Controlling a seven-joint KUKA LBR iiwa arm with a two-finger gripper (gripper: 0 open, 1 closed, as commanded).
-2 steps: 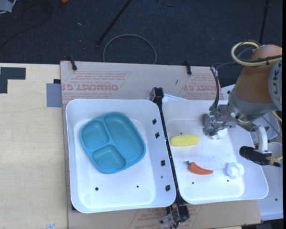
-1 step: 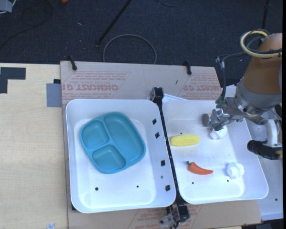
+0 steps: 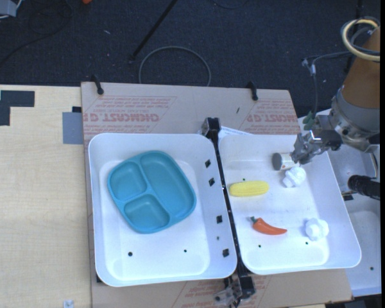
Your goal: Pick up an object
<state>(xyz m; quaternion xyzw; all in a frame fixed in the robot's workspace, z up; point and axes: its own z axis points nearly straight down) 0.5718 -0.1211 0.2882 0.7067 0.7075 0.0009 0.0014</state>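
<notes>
Gripper (image 3: 303, 151) low over the far right part of the right bin (image 3: 337, 262), arm (image 3: 359, 101) coming in from the right edge with wrist above the bin's far right rim. Can't tell finger state: too small and dark against the wrist hardware to call released or clenched, nothing visibly between them. Small grey cylinder (image 3: 277, 161) just left of the fingers, lying on the bin floor, close but contact unclear. White crumpled lump (image 3: 294, 176) just below the fingers, toward the camera, on the bin floor, near the cylinder but apart from it. Yellow corn cob (image 3: 248, 188) further left and nearer the camera than the fingers, lying flat, long axis roughly left-right, close to the divider between bins. Orange-red pepper (image 3: 267, 227) well below the fingers toward the near side, lying flat, green stem end pointing left. Second white lump (image 3: 316, 229) also near side, slightly right of the fingers' line, well apart from them and right of the pepper. Left bin (image 3: 109, 262) far left of the fingers, holding a blue three-compartment tray (image 3: 152, 191), tilted diagonally in the bin, compartments bare. Both bins sitting on cardboard sheet (image 3: 179, 111) on the bench (image 3: 32, 204). Dark floor with cables (image 3: 173, 66) beyond the fingers at the far side.
</notes>
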